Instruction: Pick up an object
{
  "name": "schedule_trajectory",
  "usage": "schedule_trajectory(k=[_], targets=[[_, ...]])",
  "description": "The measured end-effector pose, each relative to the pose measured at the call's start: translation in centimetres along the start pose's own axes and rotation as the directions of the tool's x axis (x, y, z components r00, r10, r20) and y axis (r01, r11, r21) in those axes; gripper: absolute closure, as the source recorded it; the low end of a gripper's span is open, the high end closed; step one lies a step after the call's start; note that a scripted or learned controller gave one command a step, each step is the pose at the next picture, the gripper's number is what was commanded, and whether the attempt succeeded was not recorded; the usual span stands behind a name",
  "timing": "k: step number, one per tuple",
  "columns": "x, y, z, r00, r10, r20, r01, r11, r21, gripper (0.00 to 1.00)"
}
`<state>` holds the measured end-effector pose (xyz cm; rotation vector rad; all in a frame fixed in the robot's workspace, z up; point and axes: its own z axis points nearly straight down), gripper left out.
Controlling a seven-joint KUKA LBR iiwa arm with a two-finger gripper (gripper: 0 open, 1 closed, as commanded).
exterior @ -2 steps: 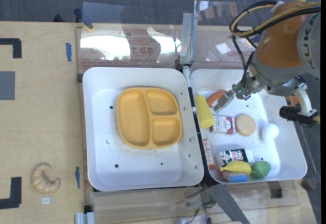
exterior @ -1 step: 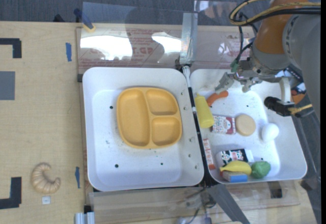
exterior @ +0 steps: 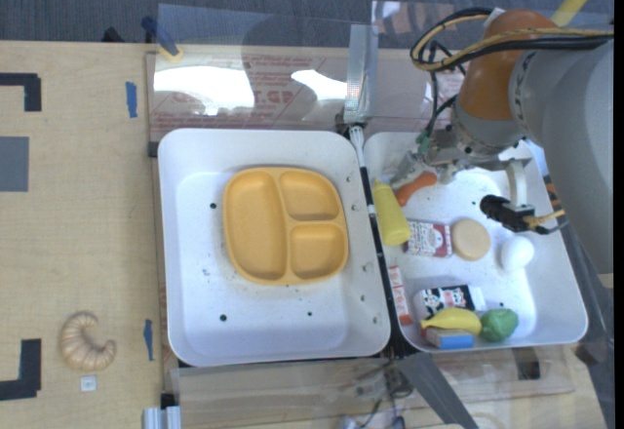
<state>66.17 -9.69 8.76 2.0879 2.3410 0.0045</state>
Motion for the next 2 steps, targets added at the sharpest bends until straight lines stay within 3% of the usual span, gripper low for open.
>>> schedule_trajectory(k=[1,2], targets=[[0.1,0.2,-1.3,1.000,-0.004,0.004,0.004,1.000,-0.006,1.00],[8.2,1.7,-10.1,0.964,0.267,-0.003,-0.267,0.964,-0.001,1.00]])
